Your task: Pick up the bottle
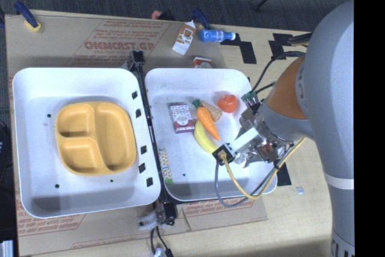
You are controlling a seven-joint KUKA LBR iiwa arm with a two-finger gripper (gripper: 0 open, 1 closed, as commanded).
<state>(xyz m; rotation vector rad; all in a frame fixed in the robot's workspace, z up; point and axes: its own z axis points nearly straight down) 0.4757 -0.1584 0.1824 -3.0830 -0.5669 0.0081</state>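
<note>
The hand (237, 153) hangs low over the right bin (180, 78), near its front right corner, with the grey arm (328, 87) and its orange band (287, 96) rising behind it. From up here I cannot tell how far it is open or whether it has anything in it; the wrist hardware and a yellow cable (249, 189) looping under it hide that end.

Just beside the hand, toward the middle of the bin, lie a banana (204, 139) and a carrot (207, 120), touching each other. Past them sit a tomato (227, 103) and a small dark red packet (180, 117). The left bin (24, 129) holds a yellow divided plate (96, 135).

The bottle (213, 36) is not in either bin. It lies on its side on the surface behind the right bin, a small blue one with a pale cap end, close to a little carton (184, 38). It is well apart from the hand.

It looks like light plastic, likely smooth and round, so I would expect it to roll or squirt out if pinched off-centre. The best hold seems to be across the middle of the body, squarely over its width, not at the narrower cap end.
</note>
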